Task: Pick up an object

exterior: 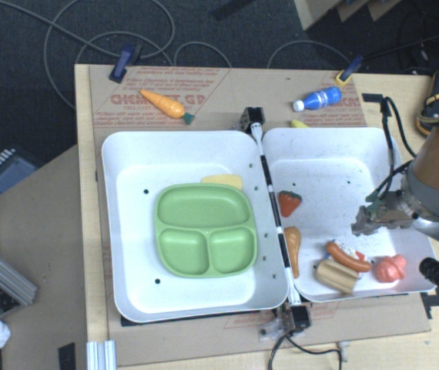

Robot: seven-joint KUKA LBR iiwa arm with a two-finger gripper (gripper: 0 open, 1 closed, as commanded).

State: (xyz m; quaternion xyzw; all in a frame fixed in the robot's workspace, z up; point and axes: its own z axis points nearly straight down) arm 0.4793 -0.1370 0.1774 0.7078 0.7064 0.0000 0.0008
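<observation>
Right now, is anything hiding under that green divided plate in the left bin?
A pale yellow thing pokes out from behind the green plate's far edge in the left bin. The plate covers the rest of it, so I cannot tell what it is.

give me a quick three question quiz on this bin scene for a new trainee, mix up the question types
1. True or false: the green divided plate sits in the left bin.
2. Multiple choice: what lies on the cardboard above the left bin? A) toy carrot B) spoon C) sponge
3. Fill in: the gripper is over the ____ bin, just above the toy hot dog.

Key: 1 true; 2 A; 3 right
</observation>
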